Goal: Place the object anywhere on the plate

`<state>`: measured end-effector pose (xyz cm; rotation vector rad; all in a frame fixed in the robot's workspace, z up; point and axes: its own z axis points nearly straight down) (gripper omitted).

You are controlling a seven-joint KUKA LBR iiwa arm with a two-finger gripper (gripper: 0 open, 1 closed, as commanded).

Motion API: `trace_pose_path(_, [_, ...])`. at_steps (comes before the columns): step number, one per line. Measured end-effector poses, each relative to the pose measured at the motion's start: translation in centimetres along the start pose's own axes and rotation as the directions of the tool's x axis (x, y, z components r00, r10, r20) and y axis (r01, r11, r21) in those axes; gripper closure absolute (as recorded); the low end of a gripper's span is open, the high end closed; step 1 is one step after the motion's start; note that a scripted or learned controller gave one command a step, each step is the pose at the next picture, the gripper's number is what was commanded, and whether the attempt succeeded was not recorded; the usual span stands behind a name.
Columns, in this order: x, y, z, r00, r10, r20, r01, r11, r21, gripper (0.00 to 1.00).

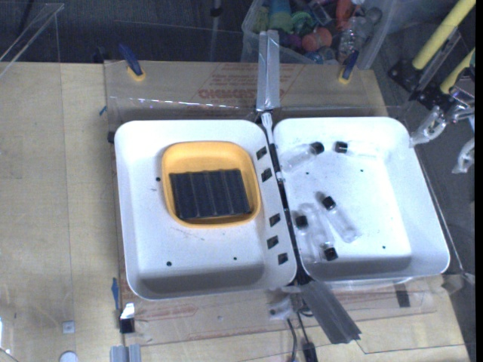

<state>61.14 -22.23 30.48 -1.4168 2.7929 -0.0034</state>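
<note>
spotting the pincer (449, 138) hanging just outside the far right corner of the right bin (392, 138), off the bin's rim and above the bench (53, 164). not managing to tell whether spread or pressed together, with the pale metal too small and blurred at this slant. seeing nothing pinched there.

looking toward the view's left from the pincer, inside the right bin: finding five small clear vials with black caps lying on their sides. noting the nearest vial (355, 151) close by, beside the bin's back wall, and a second vial (302, 154) further left along that same wall. noting a third vial (339, 219) lower and left of the pincer, near the bin's middle, with a fourth vial (302, 226) and a fifth vial (326, 246) beyond it, toward the front left corner by the divider (281, 202).

looking well past the divider, far left of the pincer: finding the yellow plate (173, 161) sitting in the middle of the left bin (136, 240), and a dark ribbed block (210, 193) lying flat on it, covering much of the plate's floor.

looking behind the bins, up and left of the pincer: noticing a clear tub of colourful toys (317, 10).
</note>
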Motion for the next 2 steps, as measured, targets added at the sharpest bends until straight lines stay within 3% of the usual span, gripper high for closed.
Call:
trace_pose_path(1, [-0.5,-0.8,-10.7,0.982,-0.187,0.0,0.187,0.982,-0.001,0.0])
trace_pose_path(2, [2.3,3.2,-9.7,0.911,-0.411,0.0,0.411,0.911,-0.007,0.0])
